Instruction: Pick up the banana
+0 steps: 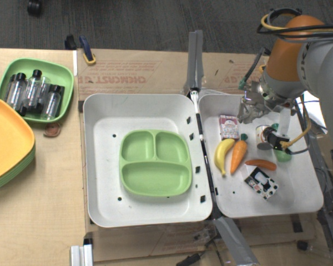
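Banana: while it lies in the right bin (pixel 305 201), the banana (pixel 222 154) touches the carrot (pixel 238 154).
Neighbours: pink packet (pixel 229 126) just above.
Gripper: gripper (pixel 248 111) hovers above them; opening cannot be told.
Risk: it may grab the carrot too.

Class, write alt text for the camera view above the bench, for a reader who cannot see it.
A banana lies in the right white bin beside a carrot, with the grey-and-orange robot arm's pincer hovering above the bin's far edge. The left white bin holds a green divided plate.
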`<control>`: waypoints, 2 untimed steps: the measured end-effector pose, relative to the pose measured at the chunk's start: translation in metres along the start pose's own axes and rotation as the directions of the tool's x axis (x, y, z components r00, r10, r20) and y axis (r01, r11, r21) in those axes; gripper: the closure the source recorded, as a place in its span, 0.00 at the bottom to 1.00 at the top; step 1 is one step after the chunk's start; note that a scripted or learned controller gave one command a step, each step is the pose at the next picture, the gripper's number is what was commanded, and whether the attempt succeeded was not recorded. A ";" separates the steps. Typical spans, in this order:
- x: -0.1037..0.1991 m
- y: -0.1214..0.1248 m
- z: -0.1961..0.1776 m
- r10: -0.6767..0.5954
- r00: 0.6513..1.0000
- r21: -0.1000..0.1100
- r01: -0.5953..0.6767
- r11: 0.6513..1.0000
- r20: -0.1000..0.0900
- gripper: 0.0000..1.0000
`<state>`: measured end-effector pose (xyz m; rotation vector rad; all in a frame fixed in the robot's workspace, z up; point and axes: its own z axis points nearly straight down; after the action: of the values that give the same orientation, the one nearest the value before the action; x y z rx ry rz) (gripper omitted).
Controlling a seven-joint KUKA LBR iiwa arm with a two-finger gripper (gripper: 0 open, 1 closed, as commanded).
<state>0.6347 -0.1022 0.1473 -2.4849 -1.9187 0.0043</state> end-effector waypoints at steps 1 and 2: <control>-0.033 -0.023 -0.086 -0.051 0.999 -0.002 0.051 0.999 0.001 1.00; -0.094 0.036 -0.037 -0.091 0.996 -0.003 0.091 0.996 0.002 1.00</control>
<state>0.6462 -0.2021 0.1842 -2.3975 -2.0321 0.0032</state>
